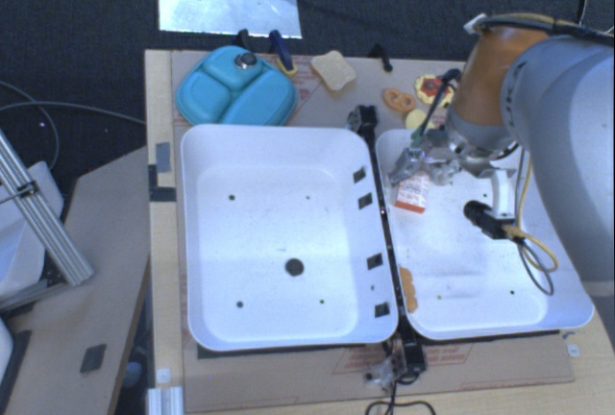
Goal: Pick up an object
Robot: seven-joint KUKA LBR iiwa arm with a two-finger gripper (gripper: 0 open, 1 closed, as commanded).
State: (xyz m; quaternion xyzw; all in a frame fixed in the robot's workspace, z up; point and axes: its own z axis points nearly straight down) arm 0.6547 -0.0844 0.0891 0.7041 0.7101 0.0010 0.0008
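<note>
The gripper [408, 169], its opening not discernible, is hovering at the red-and-white packet [411, 196], likely needing centred alignment before lifting.

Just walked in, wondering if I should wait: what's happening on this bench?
The arm's end effector sits low over the right bin, right at a small red-and-white packet. Whether it has hold of the packet can't be told. The left bin holds one small dark round piece.

Blue divided tray [235, 88] sits beside a toast slice [333, 70] (not touching).
</note>
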